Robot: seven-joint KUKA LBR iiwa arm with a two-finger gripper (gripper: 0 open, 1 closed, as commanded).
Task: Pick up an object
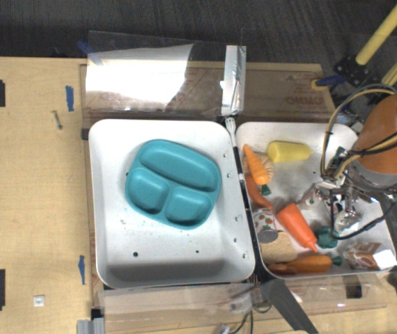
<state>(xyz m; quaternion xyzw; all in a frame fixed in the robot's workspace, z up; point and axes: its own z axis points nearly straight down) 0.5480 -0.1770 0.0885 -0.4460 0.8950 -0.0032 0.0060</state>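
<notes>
Fingers: the gripper (341, 211) is a tangle of metal and cables low in the right bin (299, 134); whether its fingers are spread or pressed together cannot be told, and nothing shows between them.
Arm: grey with an orange band (392, 141), entering over the right bin's right wall, cables looping above it.
Nearest object: an orange carrot-shaped toy (298, 226) with a teal tip lies just left of the gripper, on the right bin's floor, slanted.
Yellow piece: a yellow block (288, 151) lies near the right bin's far wall.
Other carrots: one thin orange carrot (255, 167) runs along the right bin's left wall; another orange piece (308, 263) lies along its near wall.
Left bin: the left bin (111, 145), touching the right bin's left side, holds a teal divided plate (173, 182) with three compartments.
</notes>
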